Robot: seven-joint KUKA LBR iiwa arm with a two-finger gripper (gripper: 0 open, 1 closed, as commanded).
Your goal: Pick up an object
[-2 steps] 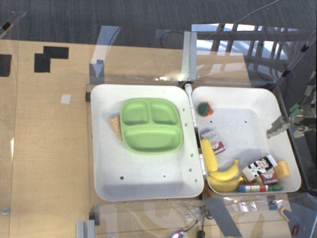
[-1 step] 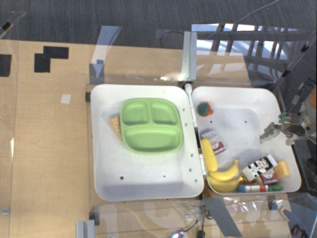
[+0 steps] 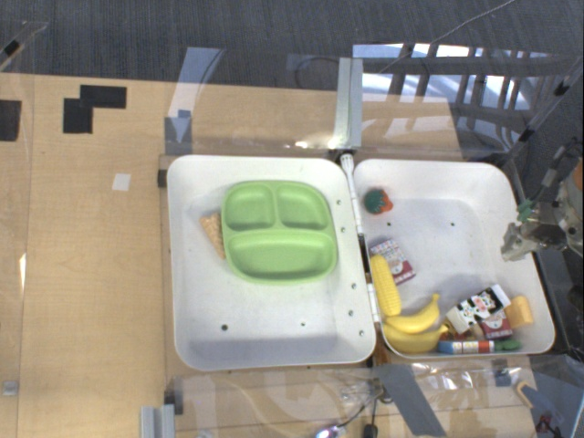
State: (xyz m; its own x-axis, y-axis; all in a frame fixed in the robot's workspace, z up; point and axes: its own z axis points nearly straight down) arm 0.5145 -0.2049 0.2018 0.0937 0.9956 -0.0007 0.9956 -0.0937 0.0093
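My gripper hangs over the right rim of the right bin, apart from every object. Along that bin's left wall lie a yellow corn cob and a banana. A small red and white packet sits beside the corn. A green and red ball-like fruit rests near the bin's back left corner. In the front right corner are a printed card box, an orange block and a marker.
The left bin bears a green divided plate, with a tan cracker poking out at the plate's left edge. A metal divider runs back between the bins. The wooden bench spreads to the left.
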